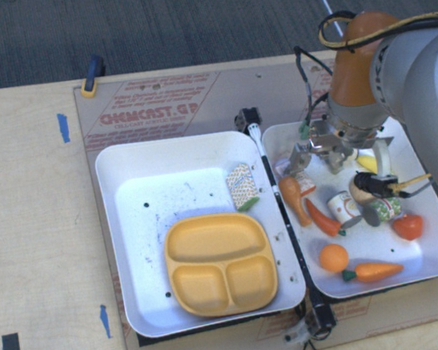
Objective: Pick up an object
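Two bins (121,224): yellow tray (219,261) left, toy food (353,264) right; jaws' state indiscernible.

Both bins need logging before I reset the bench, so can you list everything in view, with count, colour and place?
Bins: 2, white, side by side on the bench.
Divided tray: 1, yellow, left bin, near front.
Patterned piece: 1, pale with a green edge, left bin, right side.
Orange ball: 1, orange, right bin, front.
Carrot: 1, orange with a green end, right bin, front edge.
Tomato: 1, red, right bin, right side.
Chilli: 1, red, right bin, left of centre.
Small can: 1, white with red, right bin, centre.
Other small items: jumbled mid-bin, too cluttered to count.
Arm: 1, grey with an orange band, over the right bin's back.
Gripper: 1, metallic, low over that bin.
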Controlling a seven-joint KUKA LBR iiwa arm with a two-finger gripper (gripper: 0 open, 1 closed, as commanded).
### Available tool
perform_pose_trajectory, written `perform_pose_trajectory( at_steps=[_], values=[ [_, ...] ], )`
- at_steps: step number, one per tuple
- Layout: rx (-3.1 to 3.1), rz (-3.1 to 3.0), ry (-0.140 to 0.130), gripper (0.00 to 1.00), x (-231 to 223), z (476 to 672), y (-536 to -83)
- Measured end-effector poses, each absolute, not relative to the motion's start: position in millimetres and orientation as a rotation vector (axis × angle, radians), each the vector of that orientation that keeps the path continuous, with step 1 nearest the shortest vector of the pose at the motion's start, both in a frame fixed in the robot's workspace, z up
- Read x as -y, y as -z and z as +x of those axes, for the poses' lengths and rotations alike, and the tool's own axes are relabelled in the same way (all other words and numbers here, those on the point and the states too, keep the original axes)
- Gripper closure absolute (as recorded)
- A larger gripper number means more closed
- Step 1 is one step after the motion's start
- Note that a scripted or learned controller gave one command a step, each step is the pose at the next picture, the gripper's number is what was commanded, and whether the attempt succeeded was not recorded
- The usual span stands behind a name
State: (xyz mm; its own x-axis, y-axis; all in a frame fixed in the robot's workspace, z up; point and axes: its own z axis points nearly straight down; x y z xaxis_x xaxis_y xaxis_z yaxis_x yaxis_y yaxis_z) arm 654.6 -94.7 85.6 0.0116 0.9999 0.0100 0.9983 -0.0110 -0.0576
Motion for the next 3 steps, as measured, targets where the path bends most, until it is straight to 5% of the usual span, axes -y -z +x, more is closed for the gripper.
perform_pose_trajectory(
  at_steps=[1, 3],
  values=[
    [2.212, -2.222, -0.005, 0.0, 94.1, 640.6, -88.0],
    [2.228, -2.23, 0.014, 0.0, 91.6, 611.2, -90.1]
  ],
)
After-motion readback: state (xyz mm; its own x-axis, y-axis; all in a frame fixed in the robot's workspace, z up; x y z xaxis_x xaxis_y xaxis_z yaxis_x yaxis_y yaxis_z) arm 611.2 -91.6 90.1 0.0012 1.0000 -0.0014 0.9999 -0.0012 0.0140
